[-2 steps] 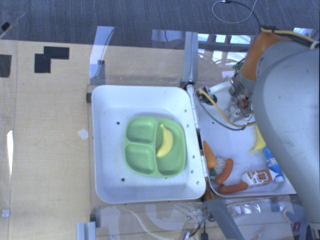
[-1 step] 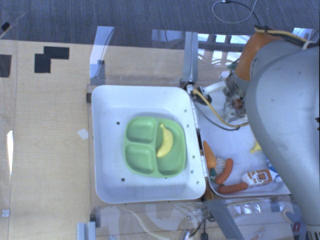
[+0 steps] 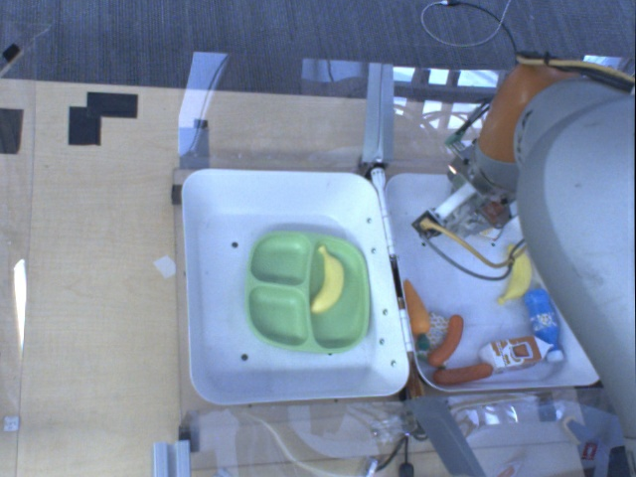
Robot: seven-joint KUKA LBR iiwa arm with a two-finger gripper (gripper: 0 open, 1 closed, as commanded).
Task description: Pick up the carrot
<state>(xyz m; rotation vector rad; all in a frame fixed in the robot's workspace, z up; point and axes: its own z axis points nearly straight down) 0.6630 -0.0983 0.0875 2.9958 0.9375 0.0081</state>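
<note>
The carrot (image 3: 415, 310) is a short orange root lying along the left wall of the right bin (image 3: 402, 192), with its green end toward the front. My gripper (image 3: 484, 210) hangs below the orange wrist band over the back of that bin, well behind and to the right of the carrot. It is apart from the carrot, and a yellow cable loops under it.
Two reddish sausages (image 3: 448, 338) (image 3: 462, 373) lie just right of the carrot. A small carton (image 3: 517, 353), a blue bottle (image 3: 543, 318) and a yellow banana (image 3: 517, 277) sit further right. The left bin (image 3: 214, 266) holds a green divided plate (image 3: 283, 296) with a banana (image 3: 329, 279).
</note>
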